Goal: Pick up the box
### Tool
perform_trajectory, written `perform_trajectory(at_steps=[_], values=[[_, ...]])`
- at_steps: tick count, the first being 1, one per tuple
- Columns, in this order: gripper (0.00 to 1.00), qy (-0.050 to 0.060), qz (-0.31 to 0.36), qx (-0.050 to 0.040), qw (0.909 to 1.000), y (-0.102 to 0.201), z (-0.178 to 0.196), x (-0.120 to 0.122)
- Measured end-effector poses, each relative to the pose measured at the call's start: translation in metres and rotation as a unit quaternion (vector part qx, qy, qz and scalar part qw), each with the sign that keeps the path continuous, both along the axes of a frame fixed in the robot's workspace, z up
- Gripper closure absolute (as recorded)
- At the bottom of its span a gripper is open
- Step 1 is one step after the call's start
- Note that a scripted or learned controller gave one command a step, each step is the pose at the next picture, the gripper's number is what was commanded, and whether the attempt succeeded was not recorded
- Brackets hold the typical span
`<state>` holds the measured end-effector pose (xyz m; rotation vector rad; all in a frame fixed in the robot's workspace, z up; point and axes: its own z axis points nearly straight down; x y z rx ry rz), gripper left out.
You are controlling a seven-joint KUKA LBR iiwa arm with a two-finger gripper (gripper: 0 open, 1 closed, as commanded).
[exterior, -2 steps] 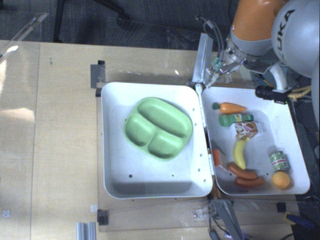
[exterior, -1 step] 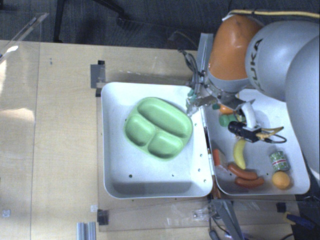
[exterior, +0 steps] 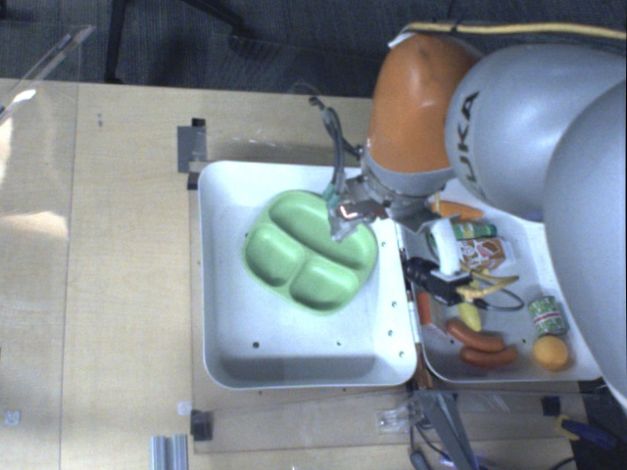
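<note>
One gripper point(exterior: 345, 213) hovers over the green plate point(exterior: 309, 253) (jaws' gap unclear).

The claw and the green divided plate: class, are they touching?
Cannot tell. In the camera view the claw overlaps the green divided plate at its upper right edge, but the slant hides any gap.

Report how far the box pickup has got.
Done: nothing yet; the box lies in the right bin among the toy food. In hand: the claw is over the green divided plate in the left bin, away from the box. Left: move to the right bin, grasp and lift the box.
</note>
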<state>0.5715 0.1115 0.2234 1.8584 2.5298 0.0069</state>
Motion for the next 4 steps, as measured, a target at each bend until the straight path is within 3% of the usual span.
perform_trajectory(at_steps=[2, 3, 4], values=[[1.0, 0.002, -0.083, 0.0003, 0.9966, 0.111, -0.038, -0.084], [1.0, 0.003, -0.131, 0.0, 0.9914, 0.102, -0.073, -0.085], [1.0, 0.002, -0.197, 0.0011, 0.9803, 0.08, -0.087, -0.084]])
